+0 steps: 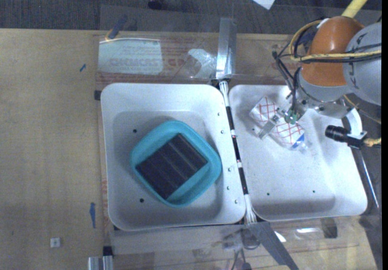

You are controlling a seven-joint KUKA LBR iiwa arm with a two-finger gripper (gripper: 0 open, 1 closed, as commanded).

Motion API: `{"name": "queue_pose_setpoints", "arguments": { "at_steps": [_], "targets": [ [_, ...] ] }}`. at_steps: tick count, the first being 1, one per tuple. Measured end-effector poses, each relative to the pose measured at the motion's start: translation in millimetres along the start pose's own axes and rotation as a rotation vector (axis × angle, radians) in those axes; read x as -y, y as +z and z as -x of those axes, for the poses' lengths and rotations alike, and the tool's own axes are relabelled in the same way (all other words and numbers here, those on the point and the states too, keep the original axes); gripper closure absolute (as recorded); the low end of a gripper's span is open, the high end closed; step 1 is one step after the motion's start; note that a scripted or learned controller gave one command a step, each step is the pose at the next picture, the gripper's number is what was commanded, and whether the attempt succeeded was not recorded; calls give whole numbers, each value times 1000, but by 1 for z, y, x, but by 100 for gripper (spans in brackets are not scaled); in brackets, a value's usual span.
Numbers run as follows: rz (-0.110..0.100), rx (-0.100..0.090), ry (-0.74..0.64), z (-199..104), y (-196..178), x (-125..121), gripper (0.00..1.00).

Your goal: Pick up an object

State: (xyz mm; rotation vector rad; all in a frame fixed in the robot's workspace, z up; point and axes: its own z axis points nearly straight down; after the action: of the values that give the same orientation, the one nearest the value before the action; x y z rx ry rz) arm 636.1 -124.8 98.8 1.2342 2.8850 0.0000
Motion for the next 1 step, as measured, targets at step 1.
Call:
{"name": "queue_pose_setpoints", "arguments": {
  "at_steps": [1],
  "targets": [
    [2,1,16,-36,-87,-57,100]
  ]
}}
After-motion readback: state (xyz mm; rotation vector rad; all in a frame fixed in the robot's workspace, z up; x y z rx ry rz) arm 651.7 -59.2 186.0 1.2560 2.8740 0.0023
